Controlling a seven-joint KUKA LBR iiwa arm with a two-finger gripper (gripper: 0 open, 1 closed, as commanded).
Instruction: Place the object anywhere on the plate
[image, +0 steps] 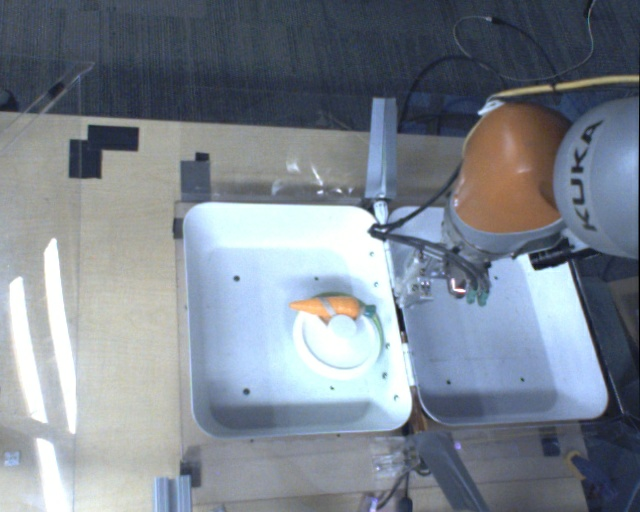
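Left to right, catalogued without ranking.

Counter (100, 330): pale wood, bare at the left side, black tape marks toward the far left corner.

Left bin (230, 300): shallow, white, smooth-floored, raised rim all round.

Toy carrot (325, 307): orange, green stub at the right end, lying crosswise in the right half of the left bin, resting across the far rim of the plate (342, 345). Judged light, rigid, smooth-skinned and likely to slip; tapered, so best taken across the thicker middle, not at the thin tip. Not fragile by the look of it.

Plate: small, round, white, low-lipped, sitting near the right wall of the left bin. Judged light enough to shift if nudged. Already bearing the carrot, so task apparently met or nearly so.

Right bin (520, 370): same make, touching the left bin along the shared wall.

Gripper (452, 285): hanging over the far left corner of the right bin, under the orange wrist band, well apart from the carrot. Fingers too small and cluttered to read; open or closed cannot be told. Nothing seen between them.

Room: ample above both bins; tight only beside the shared wall.
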